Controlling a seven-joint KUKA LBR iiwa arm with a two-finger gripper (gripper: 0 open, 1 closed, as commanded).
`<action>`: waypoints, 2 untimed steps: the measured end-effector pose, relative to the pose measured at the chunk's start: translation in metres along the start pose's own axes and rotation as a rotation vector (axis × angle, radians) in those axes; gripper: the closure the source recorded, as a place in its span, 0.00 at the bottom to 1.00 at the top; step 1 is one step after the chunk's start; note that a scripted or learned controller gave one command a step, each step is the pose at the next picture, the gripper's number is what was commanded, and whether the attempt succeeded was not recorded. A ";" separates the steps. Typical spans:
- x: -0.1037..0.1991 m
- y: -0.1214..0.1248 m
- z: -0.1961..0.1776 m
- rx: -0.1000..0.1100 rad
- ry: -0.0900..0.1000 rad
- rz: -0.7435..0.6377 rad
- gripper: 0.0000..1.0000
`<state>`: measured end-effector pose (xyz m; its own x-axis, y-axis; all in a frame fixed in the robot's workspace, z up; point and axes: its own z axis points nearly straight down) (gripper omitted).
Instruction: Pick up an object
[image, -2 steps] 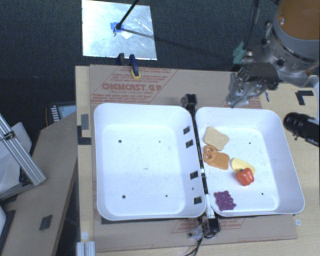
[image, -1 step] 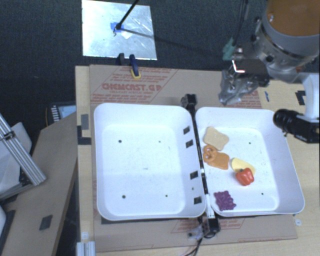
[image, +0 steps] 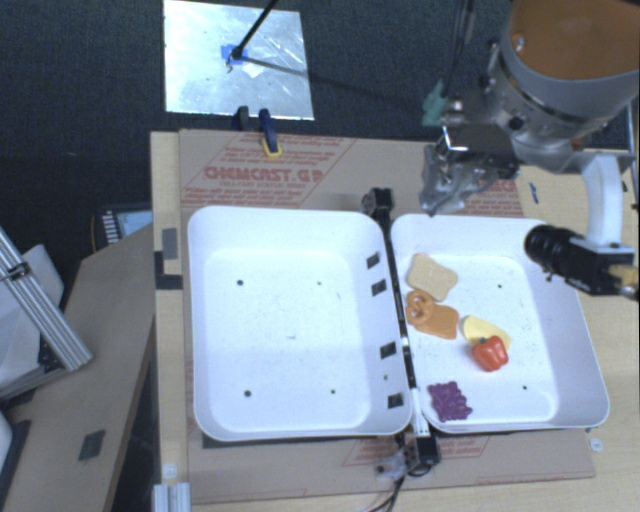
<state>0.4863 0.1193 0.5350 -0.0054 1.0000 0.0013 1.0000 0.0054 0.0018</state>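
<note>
The right white bin (image: 560, 350) holds several small items near its left side. A tan bread slice (image: 432, 274) lies furthest back, with an orange pretzel (image: 433, 316) just in front of it. A yellow piece (image: 480, 327) touches a red pepper (image: 490, 353). Purple grapes (image: 450, 400) lie near the front left corner. My gripper (image: 445, 190) hangs high over the back rim of the right bin, behind the bread slice and apart from every item. Nothing shows in its grasp.
The left white bin (image: 210, 300) lies beside the right one, with a black divider strip (image: 395, 310) between them. A black device (image: 575, 258) juts over the right bin's right rim. A foil sheet (image: 238, 60) and a clamp (image: 268, 135) sit at the back.
</note>
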 end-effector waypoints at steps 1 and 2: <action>0.032 0.032 0.000 -0.002 -0.001 0.000 1.00; 0.084 0.073 0.000 -0.003 0.000 -0.002 1.00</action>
<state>0.5585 0.2033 0.5352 -0.0072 1.0000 0.0015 1.0000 0.0072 0.0047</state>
